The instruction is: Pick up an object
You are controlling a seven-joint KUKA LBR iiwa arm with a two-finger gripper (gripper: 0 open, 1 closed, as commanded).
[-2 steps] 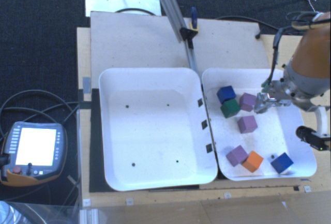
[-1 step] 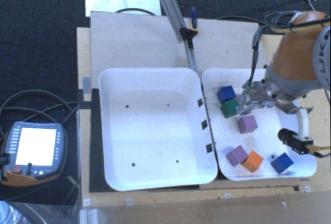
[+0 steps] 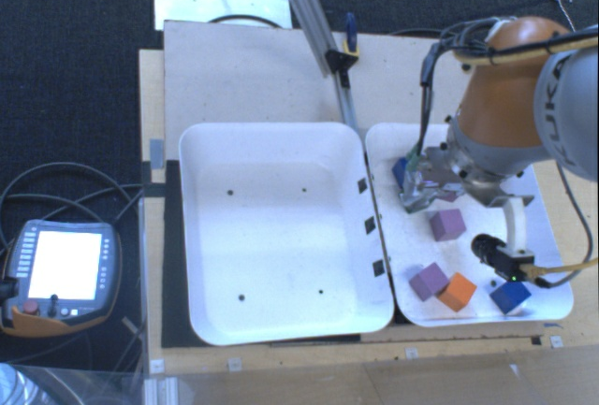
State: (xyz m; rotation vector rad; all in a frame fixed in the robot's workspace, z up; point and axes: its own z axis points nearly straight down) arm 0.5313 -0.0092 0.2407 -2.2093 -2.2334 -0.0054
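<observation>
The claw is down inside the right-hand shallow white plastic bin, in its far-left part, hanging from the grey arm with the orange band. From this slanted view I cannot tell whether the claw is spread or pressed together. A small dark-blue block sits right against the claw's far-left side, near the bin's left wall. I cannot tell whether it is pinched or merely touching. Just beside the claw, on its near-right, I see a purple cube lying on the bin floor, clear of the claw. Nearer the front rim lie three more: a second purple cube touching an orange cube, and a blue cube to their right, near the front-right corner. The left-hand shallow white bin lies alongside on the pale tabletop. A grey teach pendant with a bright screen lies on the dark floor off to the left.
</observation>
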